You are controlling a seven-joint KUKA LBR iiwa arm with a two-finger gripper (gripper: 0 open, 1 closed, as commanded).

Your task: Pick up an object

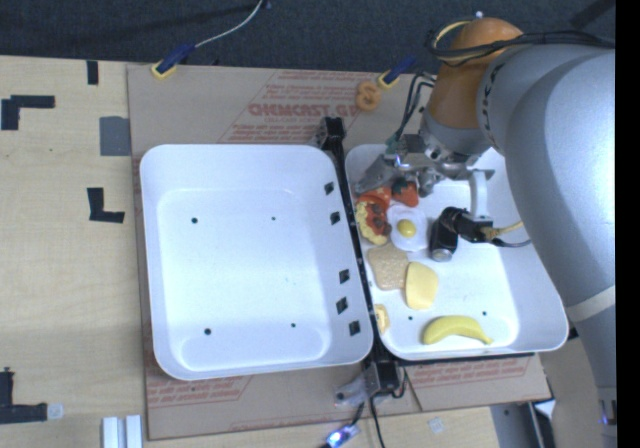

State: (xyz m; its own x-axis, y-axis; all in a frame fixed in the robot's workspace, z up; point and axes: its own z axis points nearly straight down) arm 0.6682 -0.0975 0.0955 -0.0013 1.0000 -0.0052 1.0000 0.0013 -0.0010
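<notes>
The large smooth grey cylindrical arm link [560, 156] has a matte-to-satin curved housing and occupies the right side of the frame. A glossy orange rounded band [465, 76] sits above the wrist at upper right. Thin black cables [415, 101] loop around the orange section. The metallic two-finger gripper assembly [405, 176] shows grey brackets and a black cylindrical fitting [447, 233].

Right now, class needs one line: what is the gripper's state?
Gripper: cannot be told; it is low in the right bin, near the red toy food.
</notes>
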